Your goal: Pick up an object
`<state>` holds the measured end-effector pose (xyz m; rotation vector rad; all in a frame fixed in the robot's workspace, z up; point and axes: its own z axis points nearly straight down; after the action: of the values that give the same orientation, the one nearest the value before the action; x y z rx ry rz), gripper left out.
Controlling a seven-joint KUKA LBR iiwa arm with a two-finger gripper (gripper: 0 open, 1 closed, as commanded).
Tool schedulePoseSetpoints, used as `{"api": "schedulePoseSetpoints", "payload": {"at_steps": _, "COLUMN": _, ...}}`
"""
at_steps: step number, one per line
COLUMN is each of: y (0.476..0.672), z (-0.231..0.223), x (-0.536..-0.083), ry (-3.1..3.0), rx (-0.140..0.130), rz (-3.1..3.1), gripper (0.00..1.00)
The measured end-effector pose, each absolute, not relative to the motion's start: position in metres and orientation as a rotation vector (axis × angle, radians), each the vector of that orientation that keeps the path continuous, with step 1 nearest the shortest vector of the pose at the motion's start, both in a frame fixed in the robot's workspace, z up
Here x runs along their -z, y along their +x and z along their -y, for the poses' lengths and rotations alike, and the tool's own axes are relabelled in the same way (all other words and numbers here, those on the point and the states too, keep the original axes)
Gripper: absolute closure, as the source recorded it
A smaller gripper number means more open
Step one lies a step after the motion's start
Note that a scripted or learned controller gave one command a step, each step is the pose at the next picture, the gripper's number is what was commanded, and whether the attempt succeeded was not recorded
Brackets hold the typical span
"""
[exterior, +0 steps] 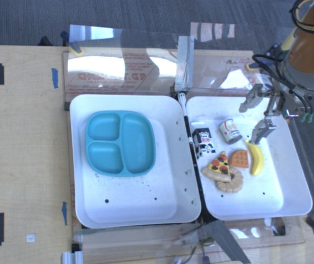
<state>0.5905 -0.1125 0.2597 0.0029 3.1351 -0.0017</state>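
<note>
The banana lies in the right bin, close to its right side, running near to far. Just left of it sits a waffle, then a pizza slice resting on a round cookie. Farther back stands a small can, tipped, and a black-and-white carton hugs the bin's left wall. The hand hangs above the far right of this bin, its fingers spread apart with nothing between them, the lower one close over the banana's far tip. The near part of the bin is bare white floor. The left bin holds a blue divided plate, with open floor around it.
</note>
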Motion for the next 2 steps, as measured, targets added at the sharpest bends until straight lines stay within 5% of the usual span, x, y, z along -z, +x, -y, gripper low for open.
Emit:
{"api": "schedulePoseSetpoints", "payload": {"at_steps": 1, "y": 0.62, "z": 0.098, "x": -0.151, "ry": 0.597, "rx": -0.001, "rz": -3.088, "gripper": 0.0}}
{"api": "schedulePoseSetpoints", "payload": {"at_steps": 2, "y": 0.619, "z": 0.11, "x": -0.089, "ry": 0.376, "rx": -0.001, "rz": -3.109, "gripper": 0.0}}
